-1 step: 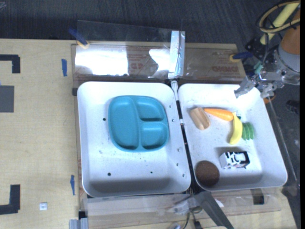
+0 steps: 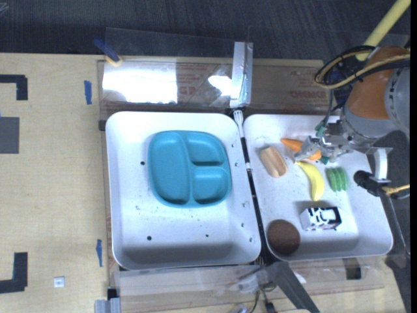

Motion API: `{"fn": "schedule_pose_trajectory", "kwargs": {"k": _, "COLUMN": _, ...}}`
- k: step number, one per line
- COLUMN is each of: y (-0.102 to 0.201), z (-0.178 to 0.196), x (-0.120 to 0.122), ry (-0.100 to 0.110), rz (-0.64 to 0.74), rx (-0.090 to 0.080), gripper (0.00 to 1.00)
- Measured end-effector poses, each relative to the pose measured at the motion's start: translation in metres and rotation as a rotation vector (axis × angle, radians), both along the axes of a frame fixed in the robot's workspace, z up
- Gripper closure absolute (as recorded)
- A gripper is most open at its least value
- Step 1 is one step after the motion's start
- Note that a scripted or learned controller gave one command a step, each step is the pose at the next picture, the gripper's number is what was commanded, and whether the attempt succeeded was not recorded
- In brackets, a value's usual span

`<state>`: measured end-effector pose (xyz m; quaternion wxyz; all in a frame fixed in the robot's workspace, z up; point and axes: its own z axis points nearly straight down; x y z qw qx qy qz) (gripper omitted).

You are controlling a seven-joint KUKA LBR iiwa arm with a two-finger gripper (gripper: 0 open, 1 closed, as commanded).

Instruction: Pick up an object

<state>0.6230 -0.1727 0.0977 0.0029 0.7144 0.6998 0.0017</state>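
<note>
Now left bin [image 2: 124, 175]: blue tray [image 2: 189, 167]. Right bin [image 2: 365, 233]: banana [image 2: 314, 179], carrot [image 2: 294, 145], bread roll [image 2: 273, 161]; gripper [image 2: 324, 145] state unclear.

left bin [image 2: 124, 175]: divided tray [image 2: 189, 167] | right bin [image 2: 371, 237]: bun [image 2: 273, 161] left, banana [image 2: 313, 178] centre, ball [image 2: 283, 235] front

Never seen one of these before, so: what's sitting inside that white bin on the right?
Right bin: carrot, bread roll, banana, green piece, black-and-white item, brown ball. The gripper covers the carrot's end.
</note>
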Motion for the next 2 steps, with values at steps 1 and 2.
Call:
{"fn": "schedule_pose_trajectory", "kwargs": {"k": 1, "y": -0.005, "z": -0.010, "x": -0.029, "ry": 0.000, "rz": 0.207, "rx": 0.002, "gripper": 0.00}}
{"fn": "schedule_pose_trajectory", "kwargs": {"k": 2, "y": -0.009, "z": 0.003, "x": -0.027, "ry": -0.008, "rz": 0.203, "rx": -0.006, "gripper": 1.00}}
